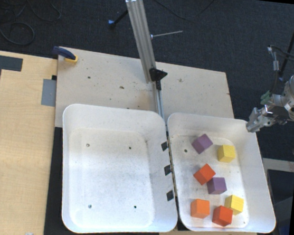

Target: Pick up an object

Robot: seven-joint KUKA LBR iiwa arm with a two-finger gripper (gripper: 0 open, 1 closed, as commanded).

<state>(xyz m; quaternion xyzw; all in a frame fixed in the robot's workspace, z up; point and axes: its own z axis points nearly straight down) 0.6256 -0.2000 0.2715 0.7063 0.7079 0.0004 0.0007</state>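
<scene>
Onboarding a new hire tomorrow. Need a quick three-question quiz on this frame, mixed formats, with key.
1. True or false: all the blocks lie in the right bin.
2. How many blocks are there in total? A) five B) seven C) nine
3. Fill in: the end effector hangs over the right bin's far ______ corner.

Key:
1. True. The left bin shows just dark specks.
2. B. Two purple blocks, two yellow blocks, and three orange to red blocks.
3. Right. It hangs above the rim there, apart from every block.
</scene>
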